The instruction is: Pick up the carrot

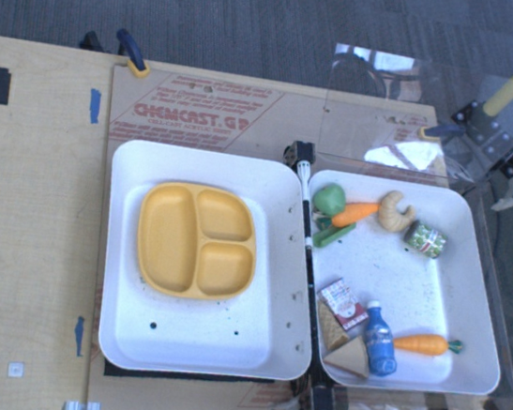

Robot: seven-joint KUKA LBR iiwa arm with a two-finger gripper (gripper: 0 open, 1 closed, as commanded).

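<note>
Carrot [423,344] lies flat in the right bin [483,279], just right of the blue bottle [380,338], clear for grasping. Second carrot [358,213] lies beyond it. Jaw state: cannot tell.

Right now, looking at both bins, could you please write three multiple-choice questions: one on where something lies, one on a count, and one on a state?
1. Where is the yellow divided plate?
A. In the left bin
B. In the right bin
C. On the bench outside the bins

2. How many carrots lie in the right bin?
A. One
B. Two
C. Three

3. How does the blue bottle rest?
A. Standing upright
B. Lying on its side
C. Inside the plate

Key: 1 A, the plate sits in the left bin. 2 B, one carrot lies by the green vegetable, another carrot near the bottle. 3 B, its full length shows flat on the bin floor.
</note>
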